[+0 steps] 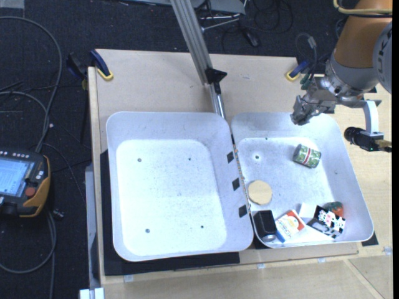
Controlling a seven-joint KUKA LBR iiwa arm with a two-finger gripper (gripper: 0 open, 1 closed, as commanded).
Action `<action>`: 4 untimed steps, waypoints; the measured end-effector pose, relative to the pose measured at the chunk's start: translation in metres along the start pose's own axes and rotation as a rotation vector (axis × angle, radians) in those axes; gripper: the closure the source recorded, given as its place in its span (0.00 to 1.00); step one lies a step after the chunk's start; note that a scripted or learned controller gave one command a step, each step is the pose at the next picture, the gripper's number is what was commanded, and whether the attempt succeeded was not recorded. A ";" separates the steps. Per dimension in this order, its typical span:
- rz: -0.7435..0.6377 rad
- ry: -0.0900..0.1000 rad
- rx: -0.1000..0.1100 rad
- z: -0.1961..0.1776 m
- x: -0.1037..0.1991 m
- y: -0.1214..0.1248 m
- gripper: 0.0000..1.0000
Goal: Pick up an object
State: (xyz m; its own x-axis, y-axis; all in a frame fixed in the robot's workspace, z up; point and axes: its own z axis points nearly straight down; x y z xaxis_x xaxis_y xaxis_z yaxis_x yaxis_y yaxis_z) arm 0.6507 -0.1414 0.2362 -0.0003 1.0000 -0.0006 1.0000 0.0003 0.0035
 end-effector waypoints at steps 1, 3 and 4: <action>-0.004 0.002 0.004 0.010 0.057 -0.006 1.00; -0.004 0.002 0.004 0.022 0.154 -0.017 1.00; -0.004 0.002 0.003 0.015 0.196 -0.026 1.00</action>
